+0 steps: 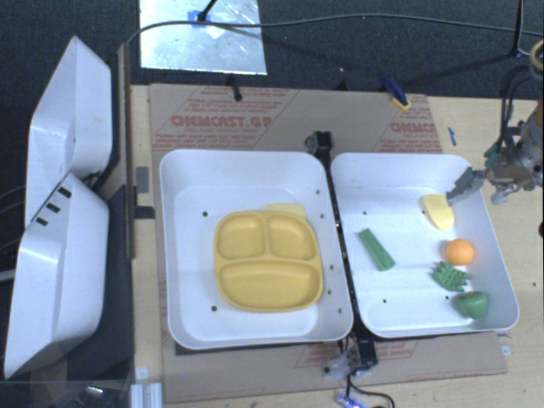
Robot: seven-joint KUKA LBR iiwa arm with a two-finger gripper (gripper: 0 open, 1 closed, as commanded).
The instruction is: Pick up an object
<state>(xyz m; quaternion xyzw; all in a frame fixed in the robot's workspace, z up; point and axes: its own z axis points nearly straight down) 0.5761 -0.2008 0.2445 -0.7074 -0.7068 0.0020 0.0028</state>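
The right bin (399,177) holds several small items. A pale yellow wedge (438,212) lies near its far right. A green stick (375,249) rests toward the middle. An orange ball (459,252), a ridged green piece (450,275) and a green pepper-like piece (472,304) line the right side. My gripper (481,189) hangs over the bin's far right edge, just above and right of the yellow wedge. Its two fingers are spread apart, open, with nothing between them.
The left bin (187,228) holds a yellow divided plate (268,260). A black clamp (320,143) sits at the joint between the bins. White housings (59,211) stand at the left, and cables run along the bench's back.
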